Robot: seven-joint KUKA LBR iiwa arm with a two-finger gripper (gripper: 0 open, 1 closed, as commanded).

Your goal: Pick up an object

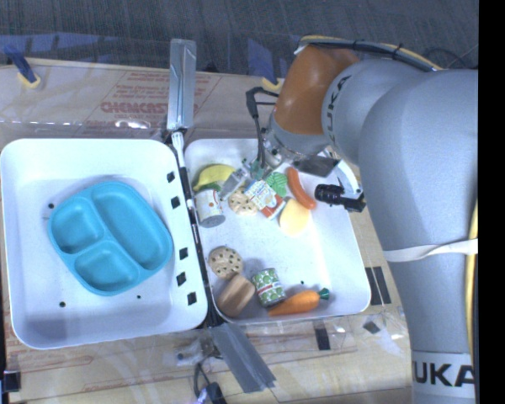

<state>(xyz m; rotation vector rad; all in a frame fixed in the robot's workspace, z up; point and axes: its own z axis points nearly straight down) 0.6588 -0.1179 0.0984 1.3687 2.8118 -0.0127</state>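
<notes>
Camera view: fixed overhead, slanted, both bins in frame.
Arm (404, 141): smooth grey casing, glossy orange band above the wrist, reaching in from the right over the right bin's upper part.
Gripper (254, 168): low over the cluster at the top of the right bin; jaw state cannot be told, wrist blocks them.
Left bin (25, 310): shallow white plastic, rounded corners; holds a light blue divided plate (109, 236), three compartments, matte.
Right bin (353, 284): same shallow white plastic, carries the candidate objects.
Upper cluster: yellow banana (212, 175), curved, smooth; small cylindrical can (209, 207) on its side, just below the banana; printed snack packet (261, 195); orange-red sausage shape (301, 188); pale yellow rounded piece (294, 218).
Lower group: round cookie (225, 262) with dark chips; brown bread-like lump (235, 295); green-labelled can (268, 286); orange carrot (295, 302), green tip, beside the can.
Bench (93, 99): cardboard-brown surface with red print.
</notes>
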